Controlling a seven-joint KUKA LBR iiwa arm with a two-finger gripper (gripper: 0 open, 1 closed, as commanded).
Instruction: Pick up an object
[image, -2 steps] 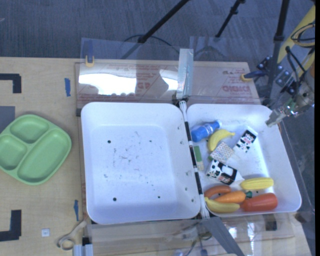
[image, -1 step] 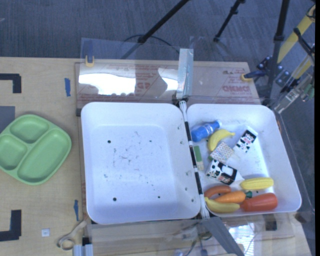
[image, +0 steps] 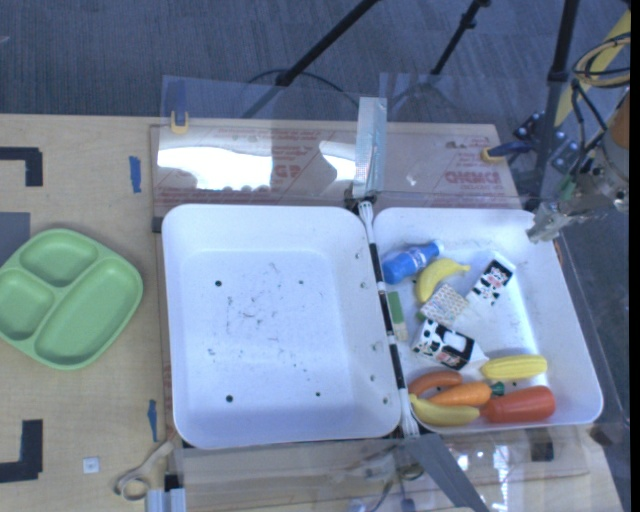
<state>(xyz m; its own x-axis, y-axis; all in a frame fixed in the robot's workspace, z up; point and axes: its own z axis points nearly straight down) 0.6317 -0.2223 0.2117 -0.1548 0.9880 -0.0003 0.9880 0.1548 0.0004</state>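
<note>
Gripper: it hangs over the far right corner of the right bin, at the rim. It is small and blurred here, so I cannot tell how it stands, and nothing is seen in it.
Objects: all lie in the right bin; the left bin holds none of them.
Nearest object: the cow-spotted carton, near the gripper, toward the front and left of it.
Its long axis: slanted, from far-right to near-left.
Next ones: the banana and the blue bottle, further left, touching each other.
Front group: corn, carrot and a red vegetable, packed close together along the near wall, well apart from the gripper.
Judgement: the carton stands a little free from the others, so it seems the easiest target; the arm must go down and slightly left.
Risk: the bin wall is just beside the gripper.
</note>
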